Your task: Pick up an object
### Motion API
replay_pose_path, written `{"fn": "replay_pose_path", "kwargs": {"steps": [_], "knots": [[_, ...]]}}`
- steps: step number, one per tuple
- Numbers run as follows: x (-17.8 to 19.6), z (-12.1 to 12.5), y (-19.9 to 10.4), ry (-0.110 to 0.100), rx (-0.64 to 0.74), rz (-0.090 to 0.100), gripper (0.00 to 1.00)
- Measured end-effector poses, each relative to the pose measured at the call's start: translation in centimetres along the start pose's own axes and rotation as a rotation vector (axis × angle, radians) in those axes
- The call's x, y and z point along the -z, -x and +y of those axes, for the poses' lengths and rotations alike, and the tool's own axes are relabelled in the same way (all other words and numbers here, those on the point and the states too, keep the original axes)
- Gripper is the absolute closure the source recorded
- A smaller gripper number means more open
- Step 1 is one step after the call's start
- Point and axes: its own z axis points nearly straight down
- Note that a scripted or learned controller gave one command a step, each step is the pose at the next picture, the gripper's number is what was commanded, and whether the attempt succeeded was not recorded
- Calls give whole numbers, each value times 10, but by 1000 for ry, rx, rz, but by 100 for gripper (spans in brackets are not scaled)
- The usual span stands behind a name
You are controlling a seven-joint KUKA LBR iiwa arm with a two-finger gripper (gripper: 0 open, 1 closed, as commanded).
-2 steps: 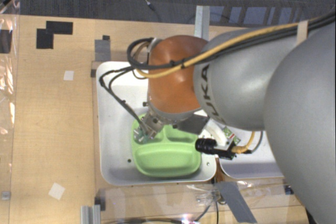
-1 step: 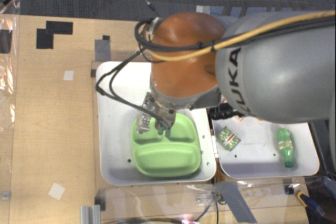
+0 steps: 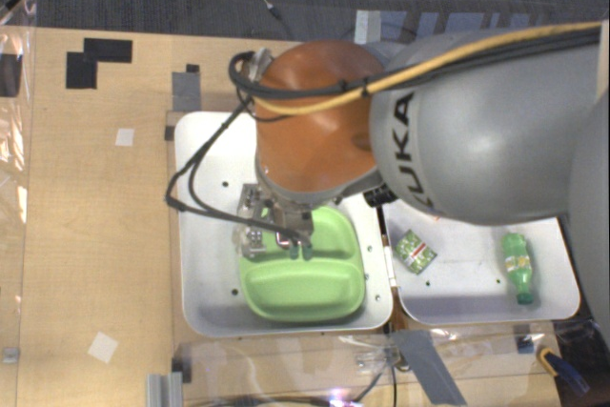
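Note:
A light green rounded container [image 3: 305, 286] lies in the left bin [image 3: 205, 205], toward its front. My gripper [image 3: 279, 240] hangs under the orange wrist band right over the container's back edge, touching or nearly touching it. The arm covers most of the bin's back half. In the right bin [image 3: 477, 300] lie a small green-and-white packet [image 3: 416, 251] and a green bottle [image 3: 517, 268].
Black cables loop from the wrist down over the left bin's left side. The grey arm spans the upper right and hides much of the right bin. A tan bench top with black marks surrounds the bins.

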Motion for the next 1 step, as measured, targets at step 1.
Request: {"fn": "replay_pose_path", "kwargs": {"steps": [1], "knots": [[3,0,6,1,215,-3,100]]}}
